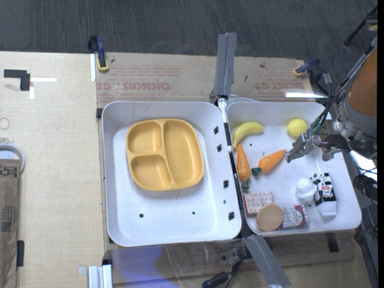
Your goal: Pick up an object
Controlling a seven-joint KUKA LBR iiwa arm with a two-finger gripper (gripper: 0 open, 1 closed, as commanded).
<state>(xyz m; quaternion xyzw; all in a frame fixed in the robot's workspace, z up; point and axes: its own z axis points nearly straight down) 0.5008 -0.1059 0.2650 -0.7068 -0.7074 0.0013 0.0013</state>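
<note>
Camera view has the claw (307,144) low over the right bin (354,212), reaching in from the right with most of the arm cut off at the frame edge; its fingers are too small and cluttered to judge, so I cannot tell how wide it stands. A lemon (297,126) sits just above it, a carrot (273,159) just to its left, a banana (246,131) farther left, and bare white floor lies directly below it before the small milk carton (324,192) and round cookie (270,217) near the bin's bottom rim.
</note>
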